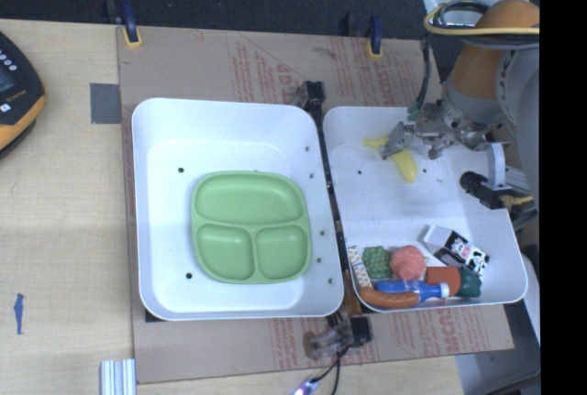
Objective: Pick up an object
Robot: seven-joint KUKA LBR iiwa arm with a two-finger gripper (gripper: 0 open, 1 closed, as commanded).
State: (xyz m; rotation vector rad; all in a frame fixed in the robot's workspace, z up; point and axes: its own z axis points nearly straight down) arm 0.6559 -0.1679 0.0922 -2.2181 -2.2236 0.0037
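Observation:
My gripper (415, 148) hangs over the far part of the right bin (367, 201), with the grey arm and its orange band coming in from the right. It is open, its fingers spread to either side. A yellow banana-shaped toy (404, 168) lies on the bin floor right under and just in front of the fingertips, with one yellow end poking out to the left. The toy is not held. Whether the fingertips touch it is unclear.
A heap of toys fills the right bin's near corner: a green knobbly piece (375, 259), a pink ball (408, 261), an orange sausage (390, 298), a blue-and-white tube (429, 290) and a black-and-white box (456, 247). A green divided plate (249, 226) lies in the left bin (156, 155).

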